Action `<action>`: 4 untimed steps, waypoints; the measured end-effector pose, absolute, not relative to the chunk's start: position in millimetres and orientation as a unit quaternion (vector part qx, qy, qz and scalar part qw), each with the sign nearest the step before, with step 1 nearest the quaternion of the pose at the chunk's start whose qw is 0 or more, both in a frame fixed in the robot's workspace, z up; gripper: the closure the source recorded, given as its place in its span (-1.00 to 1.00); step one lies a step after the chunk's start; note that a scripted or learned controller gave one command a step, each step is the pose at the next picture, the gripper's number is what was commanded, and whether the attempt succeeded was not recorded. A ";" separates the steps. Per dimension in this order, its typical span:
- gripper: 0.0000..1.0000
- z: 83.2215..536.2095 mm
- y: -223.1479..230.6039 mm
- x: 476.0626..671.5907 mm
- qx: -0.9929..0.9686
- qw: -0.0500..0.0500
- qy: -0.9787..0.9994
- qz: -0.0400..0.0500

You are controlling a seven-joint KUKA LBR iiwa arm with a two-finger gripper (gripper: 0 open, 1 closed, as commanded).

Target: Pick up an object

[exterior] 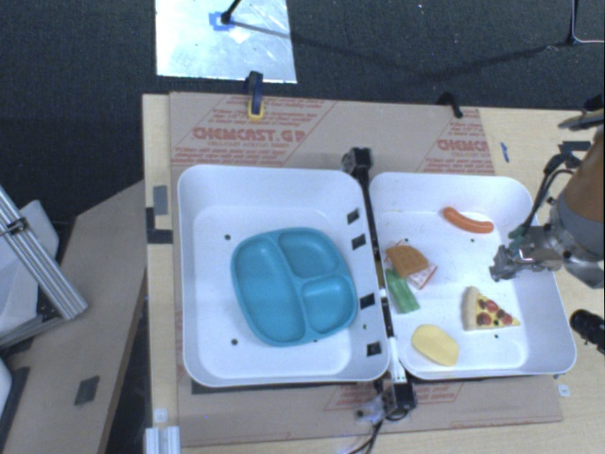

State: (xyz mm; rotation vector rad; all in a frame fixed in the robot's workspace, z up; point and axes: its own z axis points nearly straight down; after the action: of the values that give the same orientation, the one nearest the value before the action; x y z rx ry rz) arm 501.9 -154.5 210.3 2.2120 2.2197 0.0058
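End effector (504, 263) hovering over the right bin (544, 348), near its right wall; whether its fingers are wide or narrow cannot be told. Pizza slice (487, 311) is lying just below and slightly left of it; sausage (468, 219) up and left; yellow piece (435, 344) farther down-left. Judged best approach: centring over the pizza slice, descending squarely, closing across its narrow width, avoiding the wall.

- "CHEMCAST" stands in red letters on the brown sheet (248, 132) under the bins, at its far left.
- More letters follow that word; they are too blurred to read.
- The same red print repeats at the far right (463, 147), partly legible.
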 end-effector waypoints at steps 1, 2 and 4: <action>1.00 268.1 -157.7 494.7 0.706 0.004 0.709 0.002; 1.00 252.8 -106.9 509.7 0.704 0.000 0.710 0.001; 1.00 246.3 -0.2 524.8 0.703 0.000 0.711 0.001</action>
State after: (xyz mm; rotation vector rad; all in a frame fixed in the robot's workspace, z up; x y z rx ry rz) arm 524.8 -0.2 246.3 2.2094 2.2334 0.0041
